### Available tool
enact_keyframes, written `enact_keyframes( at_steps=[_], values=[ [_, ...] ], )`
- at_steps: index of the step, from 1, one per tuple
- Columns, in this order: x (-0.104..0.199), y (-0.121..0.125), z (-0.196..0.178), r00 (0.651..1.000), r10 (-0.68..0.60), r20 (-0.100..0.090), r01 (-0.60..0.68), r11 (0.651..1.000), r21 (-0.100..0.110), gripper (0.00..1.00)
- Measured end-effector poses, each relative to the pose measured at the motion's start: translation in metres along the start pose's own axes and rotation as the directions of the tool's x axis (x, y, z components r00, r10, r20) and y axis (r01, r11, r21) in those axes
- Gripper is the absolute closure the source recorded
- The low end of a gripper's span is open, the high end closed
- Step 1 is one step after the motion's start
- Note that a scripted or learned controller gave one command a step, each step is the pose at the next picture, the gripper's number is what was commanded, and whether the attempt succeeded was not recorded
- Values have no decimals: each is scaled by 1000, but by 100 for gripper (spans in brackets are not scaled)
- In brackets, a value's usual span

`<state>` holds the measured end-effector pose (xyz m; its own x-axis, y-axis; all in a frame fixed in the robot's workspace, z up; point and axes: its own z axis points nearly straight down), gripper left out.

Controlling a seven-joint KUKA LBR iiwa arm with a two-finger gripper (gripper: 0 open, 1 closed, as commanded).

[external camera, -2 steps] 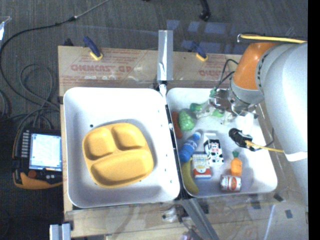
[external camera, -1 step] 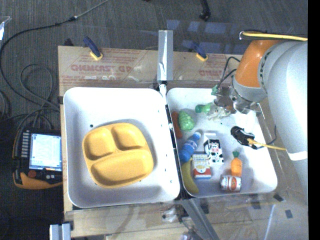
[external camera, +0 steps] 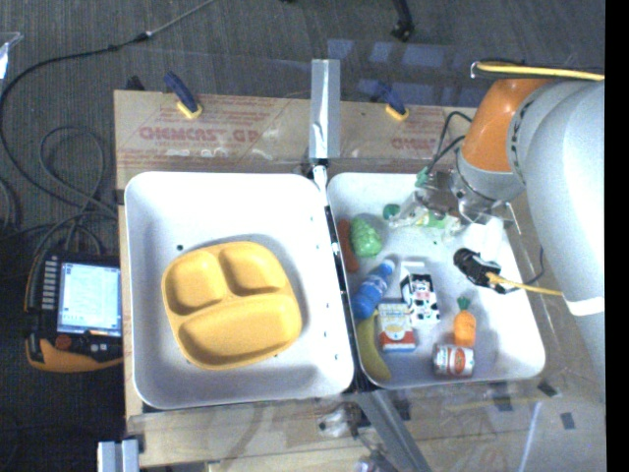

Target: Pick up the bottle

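The bottle (external camera: 373, 288) is blue with a white cap and lies tilted in the right bin (external camera: 526, 357), near its left wall. My gripper (external camera: 432, 210) hangs over the far part of that bin, up and to the right of the bottle and well apart from it. Something greenish-white sits right under the gripper's tip. The grey arm with its orange band (external camera: 496, 126) comes in from the right.
Around the bottle lie a green fruit (external camera: 367, 234), a banana (external camera: 370, 350), a red-and-white carton (external camera: 396, 327), a black-and-white box (external camera: 422, 299), a carrot (external camera: 464, 325) and a can (external camera: 453, 360). A yellow divided plate (external camera: 233, 301) sits in the left bin (external camera: 157, 205).
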<state>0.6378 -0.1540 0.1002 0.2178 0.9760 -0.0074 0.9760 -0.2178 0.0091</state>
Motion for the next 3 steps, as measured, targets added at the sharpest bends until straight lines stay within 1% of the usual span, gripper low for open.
enact_keyframes(
  at_steps=[1,2,3],
  values=[
    [-40,35,14,999,33,-21,-31,997,65,0],
    [-38,35,5,999,31,-20,-29,997,66,100],
    [-39,35,5,999,31,-18,-30,997,66,0]
  ],
)
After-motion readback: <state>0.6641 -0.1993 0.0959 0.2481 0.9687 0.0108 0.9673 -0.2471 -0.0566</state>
